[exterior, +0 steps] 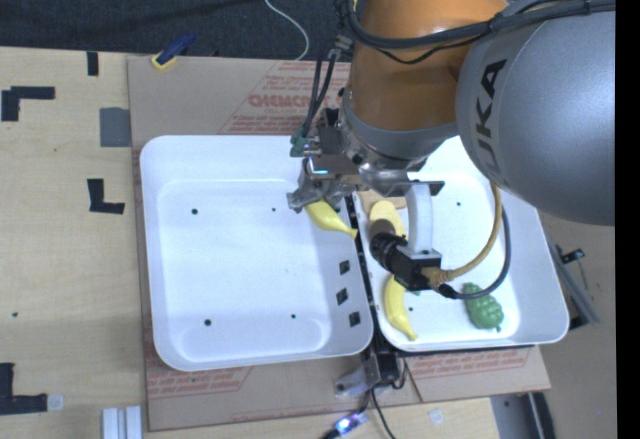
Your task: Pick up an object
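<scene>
Now | end effector (330, 189) grip unclear | over bins' shared edge | left bin (175, 257) roomy

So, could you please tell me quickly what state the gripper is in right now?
Gripper: cannot be told; it sits low over the seam between the two bins, with a yellow banana-shaped object right beneath it.

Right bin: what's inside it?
In the right bin there is a yellow banana near the divider and a green toy toward the front corner. The arm hides most of the bin's rear half, so anything there can't be seen.
</scene>
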